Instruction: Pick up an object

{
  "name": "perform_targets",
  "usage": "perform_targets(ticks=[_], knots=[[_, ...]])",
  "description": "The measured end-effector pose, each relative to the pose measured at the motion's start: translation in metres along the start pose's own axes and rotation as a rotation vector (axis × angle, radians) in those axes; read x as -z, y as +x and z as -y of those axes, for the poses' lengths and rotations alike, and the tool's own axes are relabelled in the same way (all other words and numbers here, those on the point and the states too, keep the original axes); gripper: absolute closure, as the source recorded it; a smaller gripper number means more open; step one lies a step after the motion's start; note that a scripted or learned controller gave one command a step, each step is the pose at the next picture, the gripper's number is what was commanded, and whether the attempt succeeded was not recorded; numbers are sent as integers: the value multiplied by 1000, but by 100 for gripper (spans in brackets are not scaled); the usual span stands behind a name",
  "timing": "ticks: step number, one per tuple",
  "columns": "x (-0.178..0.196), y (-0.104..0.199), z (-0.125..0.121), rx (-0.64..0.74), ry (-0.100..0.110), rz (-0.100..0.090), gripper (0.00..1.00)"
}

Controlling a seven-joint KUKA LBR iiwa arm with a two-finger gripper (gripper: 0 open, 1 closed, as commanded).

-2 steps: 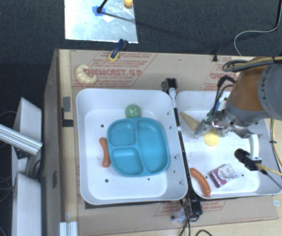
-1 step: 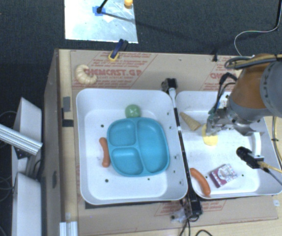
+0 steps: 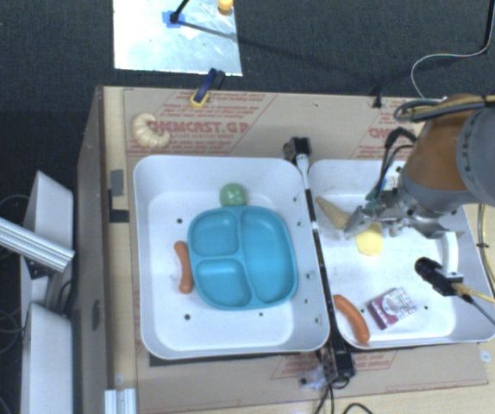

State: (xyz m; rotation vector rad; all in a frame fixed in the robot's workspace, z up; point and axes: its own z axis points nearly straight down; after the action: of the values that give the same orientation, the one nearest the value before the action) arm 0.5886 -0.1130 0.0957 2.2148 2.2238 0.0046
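Camera view, nearest edge first: in the right bin (image 3: 429, 326) an orange sausage (image 3: 351, 317) lies by the front left corner, with a small red-patterned packet (image 3: 391, 307) just beside it to the right. Across the divider, the left bin (image 3: 230, 326) holds a blue plate (image 3: 241, 257) with 3 compartments and a second orange sausage (image 3: 183, 267) lying just off its left rim. Further back in the right bin sits a yellow lump (image 3: 370, 243), and the gripper (image 3: 366, 222) hangs directly over its far side, the grey arm reaching in from the right. Whether the gripper is spread or closed cannot be told, and whether it touches the lump cannot be made out either. A pale cone-shaped piece (image 3: 334, 211) lies just to the gripper's left. A green ball (image 3: 234, 195) rests at the plate's far rim. Beyond the 2 bins, a pale curled thing (image 3: 151, 128) lies on the cardboard (image 3: 256, 123).
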Motion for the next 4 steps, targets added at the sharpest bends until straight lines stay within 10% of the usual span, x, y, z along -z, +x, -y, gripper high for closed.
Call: perform_targets(ticks=[1,4], knots=[[-16,-1,-72,2,28,-2,0],[-11,16,-26,-3,3,1,0]])
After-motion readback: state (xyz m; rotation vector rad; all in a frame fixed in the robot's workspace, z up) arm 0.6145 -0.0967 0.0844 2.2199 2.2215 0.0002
